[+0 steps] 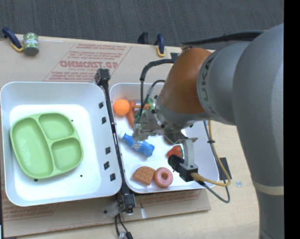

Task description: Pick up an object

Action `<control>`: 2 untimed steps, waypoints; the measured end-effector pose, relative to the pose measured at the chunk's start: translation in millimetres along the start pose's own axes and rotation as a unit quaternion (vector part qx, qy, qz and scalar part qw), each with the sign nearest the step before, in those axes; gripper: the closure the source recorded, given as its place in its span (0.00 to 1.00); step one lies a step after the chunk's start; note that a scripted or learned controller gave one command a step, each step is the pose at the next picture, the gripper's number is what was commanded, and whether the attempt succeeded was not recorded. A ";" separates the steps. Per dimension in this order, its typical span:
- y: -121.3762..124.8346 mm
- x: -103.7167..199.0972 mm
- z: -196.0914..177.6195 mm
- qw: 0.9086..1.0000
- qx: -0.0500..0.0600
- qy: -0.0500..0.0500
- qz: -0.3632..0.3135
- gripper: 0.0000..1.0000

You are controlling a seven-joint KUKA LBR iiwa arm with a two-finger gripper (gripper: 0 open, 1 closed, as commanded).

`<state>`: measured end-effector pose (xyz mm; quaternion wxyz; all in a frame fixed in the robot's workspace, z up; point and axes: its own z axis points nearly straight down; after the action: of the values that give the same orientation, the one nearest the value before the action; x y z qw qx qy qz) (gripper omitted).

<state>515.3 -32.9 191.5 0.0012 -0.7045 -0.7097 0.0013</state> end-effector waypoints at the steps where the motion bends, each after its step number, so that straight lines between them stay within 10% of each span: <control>1: 0.1 -0.5 -0.2 1.000 0.000 0.000 0.000 0.00; 2: -40.1 -68.4 100.3 1.000 0.001 0.001 0.001 0.00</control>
<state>475.4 -101.7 91.3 0.0020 -0.7050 -0.7092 0.0014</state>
